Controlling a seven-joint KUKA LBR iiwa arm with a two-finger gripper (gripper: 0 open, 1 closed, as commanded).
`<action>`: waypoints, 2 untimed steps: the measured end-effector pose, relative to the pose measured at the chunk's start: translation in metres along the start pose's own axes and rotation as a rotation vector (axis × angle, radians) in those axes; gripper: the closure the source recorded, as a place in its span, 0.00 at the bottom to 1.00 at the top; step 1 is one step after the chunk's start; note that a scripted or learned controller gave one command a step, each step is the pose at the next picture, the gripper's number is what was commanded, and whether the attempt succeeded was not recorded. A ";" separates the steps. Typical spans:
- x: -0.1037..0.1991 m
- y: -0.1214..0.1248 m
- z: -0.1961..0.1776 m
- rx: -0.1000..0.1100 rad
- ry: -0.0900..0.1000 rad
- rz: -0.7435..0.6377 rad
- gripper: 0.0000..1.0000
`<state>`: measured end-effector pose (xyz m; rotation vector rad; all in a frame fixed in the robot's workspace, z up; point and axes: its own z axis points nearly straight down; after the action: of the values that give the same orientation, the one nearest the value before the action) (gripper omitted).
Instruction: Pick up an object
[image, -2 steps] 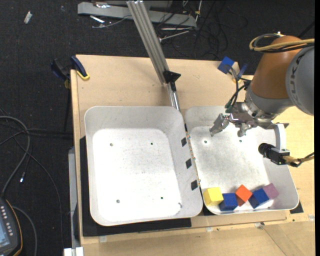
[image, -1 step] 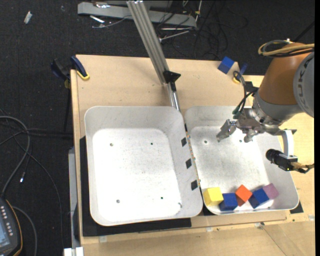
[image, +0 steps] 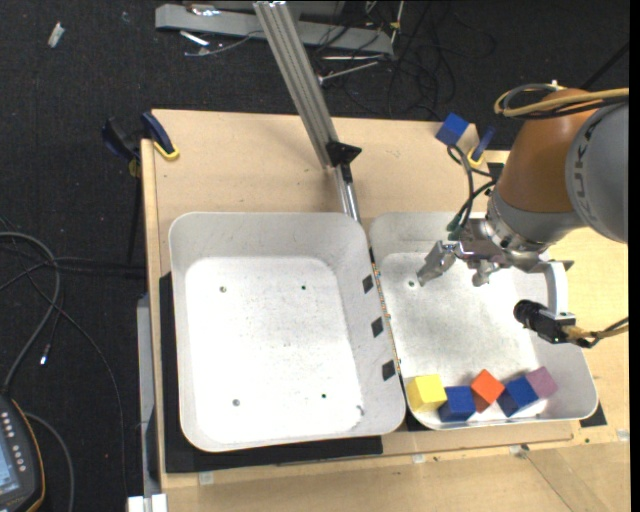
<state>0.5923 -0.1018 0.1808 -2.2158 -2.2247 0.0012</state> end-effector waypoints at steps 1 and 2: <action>0.000 -0.023 -0.004 0.000 -0.001 0.006 0.00; 0.016 -0.029 -0.015 -0.002 0.000 0.000 0.00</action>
<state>0.5636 -0.0861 0.1959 -2.2170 -2.2254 -0.0010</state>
